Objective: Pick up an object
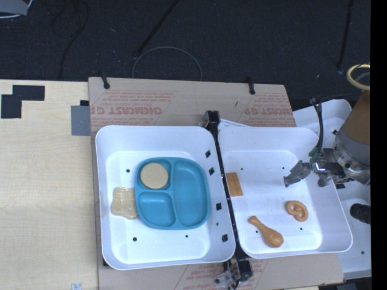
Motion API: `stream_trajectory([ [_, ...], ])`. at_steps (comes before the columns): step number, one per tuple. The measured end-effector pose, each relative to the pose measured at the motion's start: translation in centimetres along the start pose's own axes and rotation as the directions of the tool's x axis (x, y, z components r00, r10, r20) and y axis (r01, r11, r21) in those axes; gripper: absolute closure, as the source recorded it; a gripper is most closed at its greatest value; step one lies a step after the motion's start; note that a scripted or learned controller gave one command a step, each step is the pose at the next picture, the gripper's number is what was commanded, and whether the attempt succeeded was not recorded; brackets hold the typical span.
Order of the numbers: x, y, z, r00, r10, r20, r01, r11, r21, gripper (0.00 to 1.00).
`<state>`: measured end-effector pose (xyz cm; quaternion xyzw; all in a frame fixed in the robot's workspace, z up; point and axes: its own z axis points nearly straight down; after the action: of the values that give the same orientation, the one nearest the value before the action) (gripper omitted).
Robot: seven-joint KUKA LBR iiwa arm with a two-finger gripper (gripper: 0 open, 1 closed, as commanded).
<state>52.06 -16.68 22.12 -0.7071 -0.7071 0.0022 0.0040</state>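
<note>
The right bin holds a tan pretzel, a tan wooden spoon-like piece and a small orange-brown flat block near its left wall. My gripper reaches in from the right and hangs above the bin's right half, up and slightly left of the pretzel. Nothing shows between its fingers. In the left bin lies a blue divided plate with a round beige cookie in its upper-left section.
A pale beige sponge-like piece lies against the blue plate's left edge. A black divider runs between the bins. Cardboard lies under both bins, with dark floor and cables behind.
</note>
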Motion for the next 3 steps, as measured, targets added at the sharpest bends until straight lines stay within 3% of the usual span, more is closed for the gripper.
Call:
stream_trajectory([
  [2,0.4,-0.4,12.3,1.000,0.000,0.000,0.000,1.000,-0.003,0.00],
  [3,0.3,-0.4,11.1,1.000,0.006,0.000,-0.006,1.000,-0.003,1.00],
])
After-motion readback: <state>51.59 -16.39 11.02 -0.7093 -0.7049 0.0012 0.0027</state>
